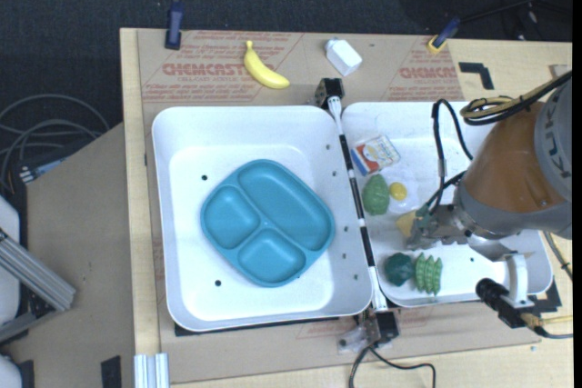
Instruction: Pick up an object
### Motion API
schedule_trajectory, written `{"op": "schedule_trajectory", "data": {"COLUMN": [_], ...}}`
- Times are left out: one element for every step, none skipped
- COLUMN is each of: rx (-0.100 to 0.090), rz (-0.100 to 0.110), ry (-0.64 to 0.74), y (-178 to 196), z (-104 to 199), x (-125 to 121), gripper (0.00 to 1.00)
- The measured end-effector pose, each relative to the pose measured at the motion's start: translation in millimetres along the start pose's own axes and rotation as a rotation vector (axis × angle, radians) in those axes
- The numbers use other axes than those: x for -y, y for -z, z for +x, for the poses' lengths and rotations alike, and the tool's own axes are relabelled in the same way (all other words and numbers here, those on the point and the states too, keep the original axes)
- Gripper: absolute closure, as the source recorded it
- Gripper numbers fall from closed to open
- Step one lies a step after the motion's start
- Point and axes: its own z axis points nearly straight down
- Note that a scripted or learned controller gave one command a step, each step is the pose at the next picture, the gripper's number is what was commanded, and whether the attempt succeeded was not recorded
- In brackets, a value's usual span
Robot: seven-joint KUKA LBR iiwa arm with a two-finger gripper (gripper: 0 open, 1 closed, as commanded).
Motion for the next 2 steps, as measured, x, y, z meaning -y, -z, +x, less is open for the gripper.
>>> {"op": "schedule_trajectory", "data": {"rx": [0.0,0.0], "rz": [0.0,0.0], "ry": [0.0,0.002], "y": [-0.1,-9.5], "z": [0.1,-8.3], "x": [0.1,-38.6], "gripper": [0.0,0.0]}}
